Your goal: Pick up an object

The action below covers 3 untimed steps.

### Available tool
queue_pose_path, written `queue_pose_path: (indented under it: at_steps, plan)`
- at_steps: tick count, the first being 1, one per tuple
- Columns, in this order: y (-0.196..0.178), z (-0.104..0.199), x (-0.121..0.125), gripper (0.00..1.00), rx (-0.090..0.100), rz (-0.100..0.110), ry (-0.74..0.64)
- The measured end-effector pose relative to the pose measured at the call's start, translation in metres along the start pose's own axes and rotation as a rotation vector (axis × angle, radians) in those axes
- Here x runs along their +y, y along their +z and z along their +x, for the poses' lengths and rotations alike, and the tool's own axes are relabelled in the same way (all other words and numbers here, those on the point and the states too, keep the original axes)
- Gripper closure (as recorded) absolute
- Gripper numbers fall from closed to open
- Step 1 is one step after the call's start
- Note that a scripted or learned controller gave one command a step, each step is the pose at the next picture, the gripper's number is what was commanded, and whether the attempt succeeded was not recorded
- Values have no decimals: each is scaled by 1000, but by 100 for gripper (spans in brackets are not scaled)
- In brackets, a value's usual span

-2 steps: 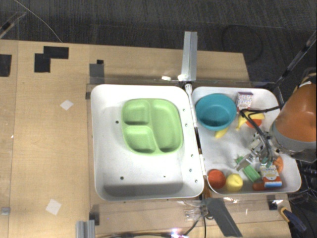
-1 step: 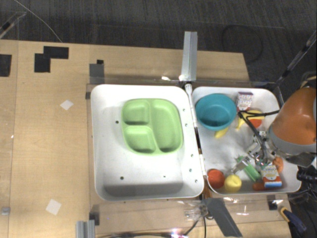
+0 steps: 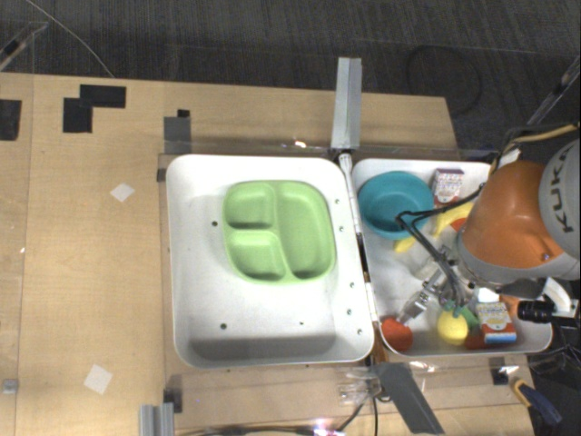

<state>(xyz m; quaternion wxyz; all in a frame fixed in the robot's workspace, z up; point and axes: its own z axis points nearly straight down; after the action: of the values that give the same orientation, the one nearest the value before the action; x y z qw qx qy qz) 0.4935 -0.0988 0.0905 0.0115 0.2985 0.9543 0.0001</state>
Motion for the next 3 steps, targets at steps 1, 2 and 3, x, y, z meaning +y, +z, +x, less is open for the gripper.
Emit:
queue_pose_path:
  at_steps: [1, 2, 3]
  plan:
    - [0, 6, 8, 0, -1, 0, 8]
    - [4, -72, 45, 0, 14, 8, 172]
    - [4, -80, 52, 0, 15, 15, 370]
